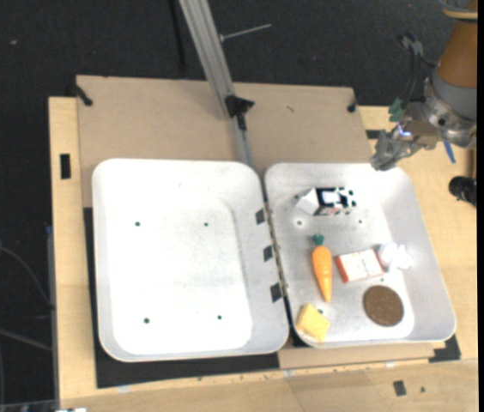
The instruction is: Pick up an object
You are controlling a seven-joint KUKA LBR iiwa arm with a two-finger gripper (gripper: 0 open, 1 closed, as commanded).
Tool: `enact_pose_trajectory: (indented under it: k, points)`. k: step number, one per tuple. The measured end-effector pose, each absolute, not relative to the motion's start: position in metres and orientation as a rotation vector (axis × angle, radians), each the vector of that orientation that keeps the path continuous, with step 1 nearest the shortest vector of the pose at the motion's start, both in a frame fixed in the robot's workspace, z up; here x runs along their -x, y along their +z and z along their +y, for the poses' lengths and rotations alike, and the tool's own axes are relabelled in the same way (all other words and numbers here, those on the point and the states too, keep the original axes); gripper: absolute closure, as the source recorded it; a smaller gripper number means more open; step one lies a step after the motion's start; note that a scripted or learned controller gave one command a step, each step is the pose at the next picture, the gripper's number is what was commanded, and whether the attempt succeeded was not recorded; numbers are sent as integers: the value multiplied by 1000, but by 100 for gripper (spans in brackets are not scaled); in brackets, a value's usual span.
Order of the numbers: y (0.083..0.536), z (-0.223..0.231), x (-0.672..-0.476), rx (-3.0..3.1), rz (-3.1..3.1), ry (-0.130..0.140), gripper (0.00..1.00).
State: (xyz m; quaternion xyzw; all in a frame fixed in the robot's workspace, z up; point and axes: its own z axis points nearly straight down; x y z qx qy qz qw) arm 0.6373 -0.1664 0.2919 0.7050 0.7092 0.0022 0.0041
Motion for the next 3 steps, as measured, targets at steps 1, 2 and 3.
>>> enact_pose_trajectory:
  k: [1, 2, 3]
  points:
    - [278, -113, -641, -2215, 2227, 0, 100]
    - [268, -71, -634, -2216, 2226, -1, 100]
    - [259, -20, -620, -2215, 2228, -1, 100]
